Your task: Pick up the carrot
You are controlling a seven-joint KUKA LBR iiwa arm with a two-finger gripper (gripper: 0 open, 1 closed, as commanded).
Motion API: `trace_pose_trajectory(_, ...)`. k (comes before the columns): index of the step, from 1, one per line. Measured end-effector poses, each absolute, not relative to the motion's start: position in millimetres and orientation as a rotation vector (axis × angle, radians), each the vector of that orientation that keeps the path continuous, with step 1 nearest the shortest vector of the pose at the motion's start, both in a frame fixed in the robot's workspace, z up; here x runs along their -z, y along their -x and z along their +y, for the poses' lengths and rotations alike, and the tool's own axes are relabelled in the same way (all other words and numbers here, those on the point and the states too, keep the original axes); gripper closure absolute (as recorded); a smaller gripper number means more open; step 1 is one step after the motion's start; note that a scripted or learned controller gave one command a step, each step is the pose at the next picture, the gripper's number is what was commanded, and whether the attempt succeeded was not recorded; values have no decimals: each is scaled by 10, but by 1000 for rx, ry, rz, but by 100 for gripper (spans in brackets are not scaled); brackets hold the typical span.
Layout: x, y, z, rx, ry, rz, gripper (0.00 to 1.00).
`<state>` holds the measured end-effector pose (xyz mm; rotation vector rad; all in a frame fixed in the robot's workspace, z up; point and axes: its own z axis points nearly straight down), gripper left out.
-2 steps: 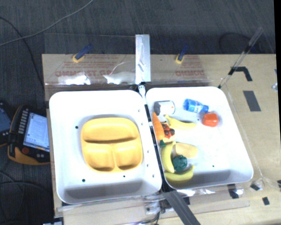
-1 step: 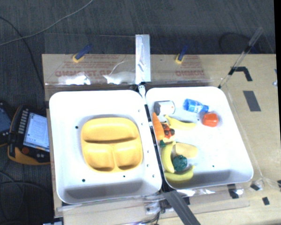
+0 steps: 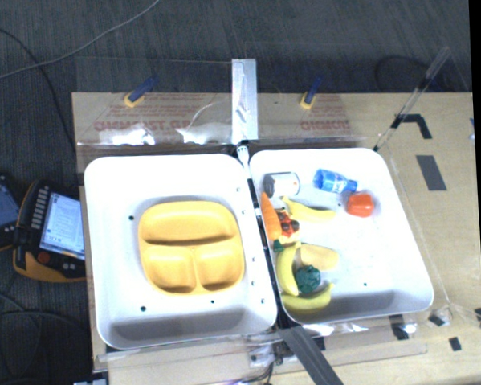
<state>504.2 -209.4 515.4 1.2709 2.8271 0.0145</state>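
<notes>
In the right bin (image 3: pixel 404 251), a banana (image 3: pixel 297 300) curled at six o'clock, with a dark green item (image 3: pixel 309 279) lying on it. The left bin (image 3: pixel 114 234) held a yellow tray (image 3: pixel 191 246). The carrot (image 3: pixel 268 217) lay against the right bin's nine o'clock wall. Farther back sat a red fruit (image 3: pixel 359 204) and a blue bottle (image 3: pixel 335 181).

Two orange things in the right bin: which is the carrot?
The carrot is the long, thin orange piece lying along the right bin's left wall. The other, a round orange-red item, sits near the blue bottle.
</notes>
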Motion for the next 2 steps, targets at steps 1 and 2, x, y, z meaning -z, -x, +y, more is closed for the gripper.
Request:
trace_pose_trajectory(1,-5254,-5064,-2075,-16,-1262,2826,100)
trace_pose_trajectory(2,-5355,-5086,-2059,-17,-1254,2824,100)
